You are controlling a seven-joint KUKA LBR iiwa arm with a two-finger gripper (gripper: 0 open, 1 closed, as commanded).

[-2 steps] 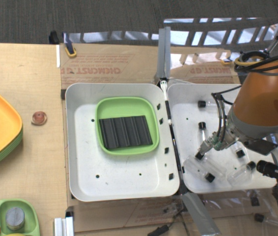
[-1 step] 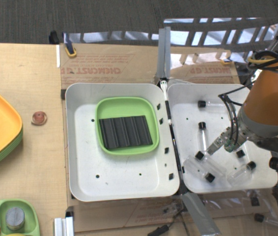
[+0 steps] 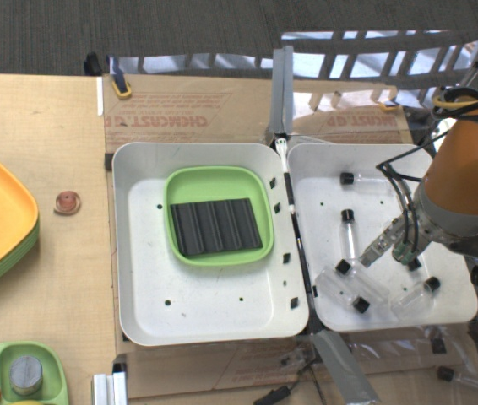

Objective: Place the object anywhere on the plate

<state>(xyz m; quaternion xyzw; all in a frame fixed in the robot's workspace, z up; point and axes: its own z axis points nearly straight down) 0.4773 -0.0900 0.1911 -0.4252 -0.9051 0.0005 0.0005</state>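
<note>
In the left white bin (image 3: 138,310) I see a green, rounded square plate (image 3: 180,188) with a dark ribbed slab (image 3: 215,226) lying flat on it. In the right bin (image 3: 323,184), small clear tubes (image 3: 350,236) with black caps lie scattered. My end effector (image 3: 405,250) hangs low over them; I cannot tell its state.

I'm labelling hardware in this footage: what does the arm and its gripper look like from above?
The arm shows as a broad, rounded orange band above a grey wrist section. Dark cables loop beside the wrist, and a yellow cable lies behind it. The gripper is a slim metallic assembly with dark parts; its fingers are too small to make out.
</note>
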